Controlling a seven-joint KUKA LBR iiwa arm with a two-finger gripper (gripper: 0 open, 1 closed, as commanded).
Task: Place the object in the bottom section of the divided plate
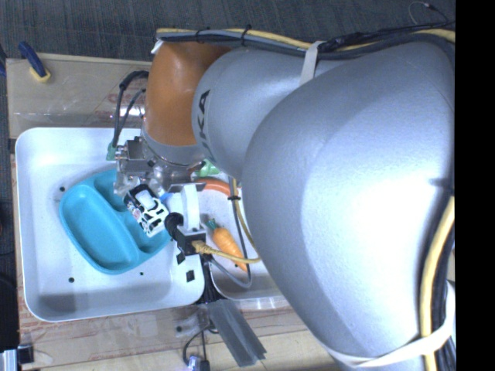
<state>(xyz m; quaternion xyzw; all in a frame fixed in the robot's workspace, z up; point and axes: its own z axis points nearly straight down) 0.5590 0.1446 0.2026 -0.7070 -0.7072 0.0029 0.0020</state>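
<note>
reaching from the right, arm hangs over the blue plate; finger state unclear.

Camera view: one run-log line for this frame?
arm: over both bins | claw: above blue divided plate, grip unclear | carrot: beside plate, at bin edge | placement: not yet seen

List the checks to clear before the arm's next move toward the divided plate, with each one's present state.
1. Blue divided plate lies flat in the left white bin: ok.
2. Plate's bottom section is free to receive: ok, its visible part looks bare.
3. Object seen between the fingers of the gripper: cannot tell.
4. Gripper is over the plate: ok, at its right edge.
5. Orange carrot-like item still lies right of the gripper, outside the plate: not ok.
</note>
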